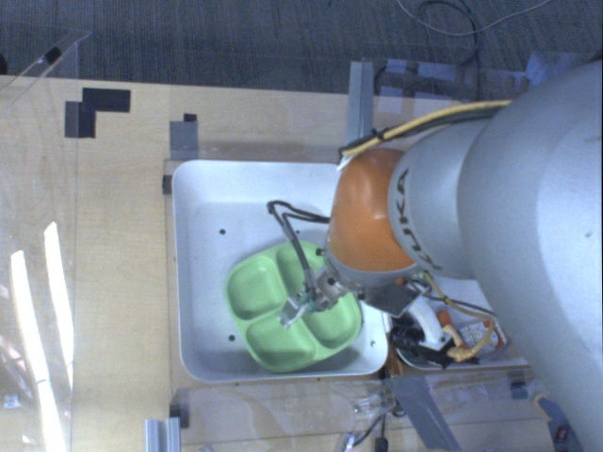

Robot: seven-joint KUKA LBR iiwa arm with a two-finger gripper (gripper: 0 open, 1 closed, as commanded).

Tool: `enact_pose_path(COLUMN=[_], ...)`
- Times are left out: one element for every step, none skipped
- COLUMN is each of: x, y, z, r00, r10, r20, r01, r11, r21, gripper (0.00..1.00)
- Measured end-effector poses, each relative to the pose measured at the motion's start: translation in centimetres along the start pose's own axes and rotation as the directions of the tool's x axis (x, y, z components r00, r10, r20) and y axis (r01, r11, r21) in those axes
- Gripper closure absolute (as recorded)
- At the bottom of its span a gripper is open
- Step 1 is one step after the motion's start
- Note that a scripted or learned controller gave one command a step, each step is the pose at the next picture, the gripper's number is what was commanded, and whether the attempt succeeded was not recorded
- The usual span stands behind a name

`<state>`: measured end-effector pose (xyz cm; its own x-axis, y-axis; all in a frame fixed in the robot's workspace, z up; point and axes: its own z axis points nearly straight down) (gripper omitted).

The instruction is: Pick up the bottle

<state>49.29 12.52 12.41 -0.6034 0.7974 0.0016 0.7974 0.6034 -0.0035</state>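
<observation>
Camera view: on the pale wooden counter (pixel 104 281) we see a smooth white bin (pixel 200 243) with rounded corners. It holds a glossy green dish (pixel 256 292) moulded into four compartments. The metal end effector (pixel 306 306) hangs over the dish's middle; we cannot tell whether it is spread or closed. Under the grey arm (pixel 528 186), a small orange-and-white shape may be the bottle (pixel 471 331).
</observation>
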Motion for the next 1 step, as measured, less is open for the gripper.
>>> enact_pose_path(x=[4.43], y=[8.97], z=[2.91], r00=[0.999], r10=[-0.036], r20=[0.014], r01=[0.036], r11=[0.999], r21=[-0.024], gripper=[0.00])
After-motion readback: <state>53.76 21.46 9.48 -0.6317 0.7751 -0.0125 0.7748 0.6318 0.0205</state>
